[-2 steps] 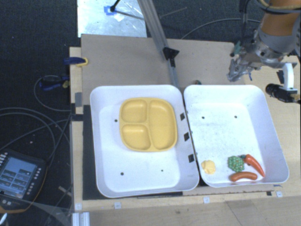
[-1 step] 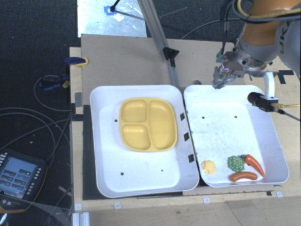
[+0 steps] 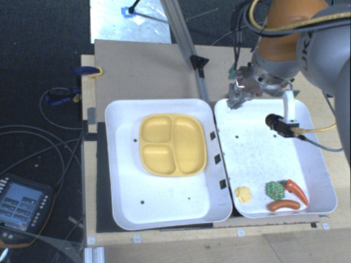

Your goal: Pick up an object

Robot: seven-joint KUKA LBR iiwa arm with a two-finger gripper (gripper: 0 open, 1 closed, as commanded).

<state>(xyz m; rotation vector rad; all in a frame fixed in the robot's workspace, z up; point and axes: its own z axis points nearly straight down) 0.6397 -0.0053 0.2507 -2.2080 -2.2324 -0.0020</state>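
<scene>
we see the end effector (image 3: 239,98) at the right bin's (image 3: 258,147) far left corner, grip unclear. the broccoli (image 3: 275,189), carrot (image 3: 296,191), sausage (image 3: 284,205) lie by its near right corner.

- The arm (image 3: 323,43) is smooth grey casing, rounded at the joints.
- Above the gripper (image 3: 237,100) sits a broad orange band (image 3: 288,21) (dome-shaped from this angle).
- A yellow cable (image 3: 258,15) loops beside the band; dark cables hang nearer the gripper.
- The wrist just above the gripper is grey metal with small fittings, too small to tell apart.
</scene>
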